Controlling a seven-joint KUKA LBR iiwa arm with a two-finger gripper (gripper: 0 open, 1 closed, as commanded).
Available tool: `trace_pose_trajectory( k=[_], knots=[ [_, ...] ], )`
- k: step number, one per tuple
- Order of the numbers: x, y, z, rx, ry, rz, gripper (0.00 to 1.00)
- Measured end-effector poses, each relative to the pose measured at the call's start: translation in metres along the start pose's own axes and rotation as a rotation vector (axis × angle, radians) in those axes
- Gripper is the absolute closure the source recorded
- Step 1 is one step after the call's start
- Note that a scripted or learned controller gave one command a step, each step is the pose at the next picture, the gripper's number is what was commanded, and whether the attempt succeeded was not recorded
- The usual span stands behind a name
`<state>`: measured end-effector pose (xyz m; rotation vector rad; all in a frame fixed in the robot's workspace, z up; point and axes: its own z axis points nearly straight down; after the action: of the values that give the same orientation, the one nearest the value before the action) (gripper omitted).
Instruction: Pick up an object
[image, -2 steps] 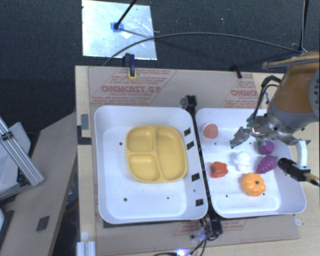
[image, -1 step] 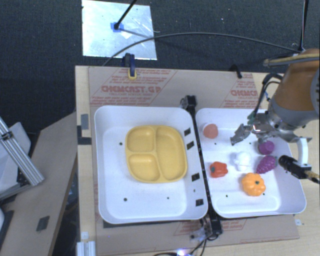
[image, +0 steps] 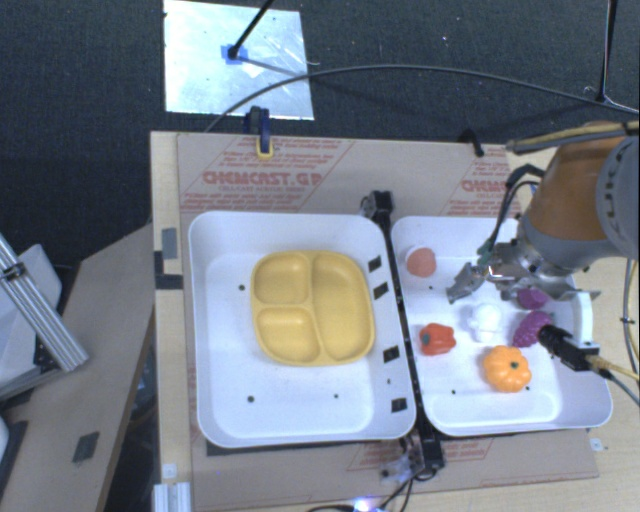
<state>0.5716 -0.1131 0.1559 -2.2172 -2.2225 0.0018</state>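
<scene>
The right bin (image: 570, 410) holds several small toy foods. A pink ball (image: 421, 262) lies at the far left, a red pepper (image: 436, 338) near the divider and an orange pumpkin (image: 507, 368) toward the front. A white piece (image: 487, 318) lies in the middle, with two purple pieces (image: 531, 326) to its right. My gripper (image: 468, 284) hangs over the bin's middle, just above and left of the white piece and right of the pink ball. Nothing shows held in it. The arm's wrist covers part of the upper purple piece (image: 533, 297).
The left bin (image: 215, 300) holds a yellow divided plate (image: 310, 305). A black divider with clips (image: 392, 300) runs between the bins. A black cable plug (image: 565, 348) sticks out of the arm over the right bin's right side.
</scene>
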Motion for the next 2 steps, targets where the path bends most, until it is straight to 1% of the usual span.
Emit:
trace_pose_trajectory(
  k=[1,2],
  knots=[
    [0.0001,0.0039,0.0619,0.001,0.0,0.002,0.0],
    [0.0003,0.0046,0.0715,-0.003,-0.001,0.002,0.0]
  ],
)
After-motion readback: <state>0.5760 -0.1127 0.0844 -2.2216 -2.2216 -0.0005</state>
